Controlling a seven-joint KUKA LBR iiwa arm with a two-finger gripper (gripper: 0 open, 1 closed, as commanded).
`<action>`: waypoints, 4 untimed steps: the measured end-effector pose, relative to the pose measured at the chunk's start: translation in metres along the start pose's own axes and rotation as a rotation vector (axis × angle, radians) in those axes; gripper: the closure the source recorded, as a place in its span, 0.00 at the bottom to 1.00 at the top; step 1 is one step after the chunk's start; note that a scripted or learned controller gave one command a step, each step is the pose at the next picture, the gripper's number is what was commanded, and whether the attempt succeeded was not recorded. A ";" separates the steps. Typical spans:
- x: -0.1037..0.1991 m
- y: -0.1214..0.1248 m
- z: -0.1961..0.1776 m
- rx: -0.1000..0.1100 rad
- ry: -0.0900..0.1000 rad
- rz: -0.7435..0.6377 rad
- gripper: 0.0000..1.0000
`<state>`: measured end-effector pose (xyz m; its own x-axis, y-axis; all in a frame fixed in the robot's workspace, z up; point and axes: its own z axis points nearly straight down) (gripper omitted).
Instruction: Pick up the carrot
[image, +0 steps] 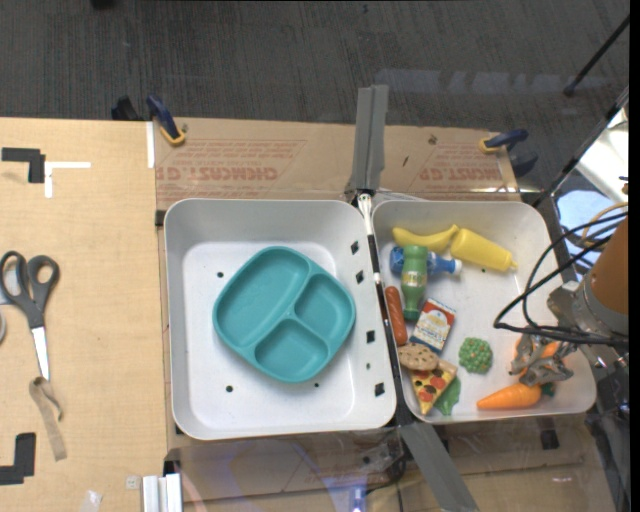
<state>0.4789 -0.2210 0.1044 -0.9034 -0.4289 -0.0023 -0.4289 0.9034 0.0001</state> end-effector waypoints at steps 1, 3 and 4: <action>-0.014 -0.006 -0.031 0.003 -0.004 0.164 1.00; -0.014 -0.009 0.002 0.018 -0.021 0.196 0.00; -0.028 0.017 0.004 0.021 -0.024 0.093 0.00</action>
<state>0.4972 -0.1933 0.1006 -0.9388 -0.3434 -0.0277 -0.3429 0.9392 -0.0200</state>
